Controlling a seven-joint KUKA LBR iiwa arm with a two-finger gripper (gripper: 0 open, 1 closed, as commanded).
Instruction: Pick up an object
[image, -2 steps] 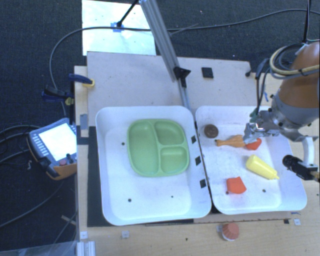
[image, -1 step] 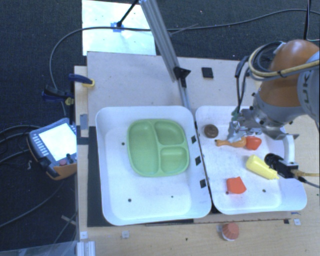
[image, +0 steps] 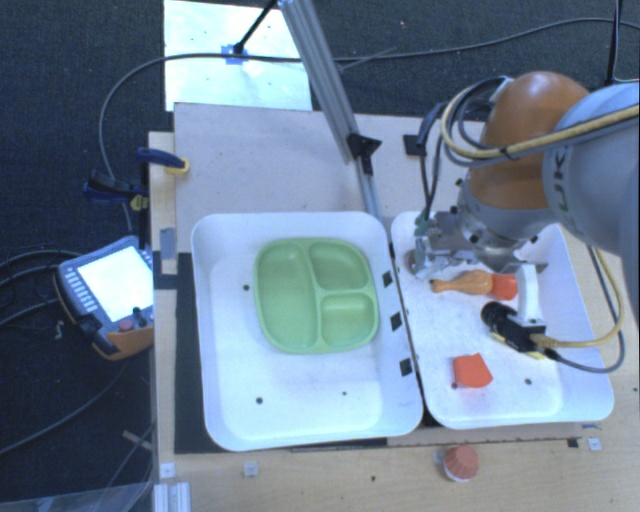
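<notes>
Orange disc (image: 461, 462) outside bin (image: 590, 402), block (image: 472, 371) inside

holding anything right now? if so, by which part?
Cannot tell. The gripper is down in the right bin, beside the tan end of the orange-and-tan toy, but no hold is visible.

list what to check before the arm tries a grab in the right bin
1. Target close by: orange bottle-shaped toy lies right beside the gripper: ok.
2. Gripper centred over the toy: it sits off the toy's narrow end, not above it: not ok.
3. Room by the wall: gripper is close to the right bin's near-left corner: cannot tell.
4. Toy free of neighbours: orange block lies apart from it: ok.
5. Green plate out of the way, in the left bin: ok.
</notes>
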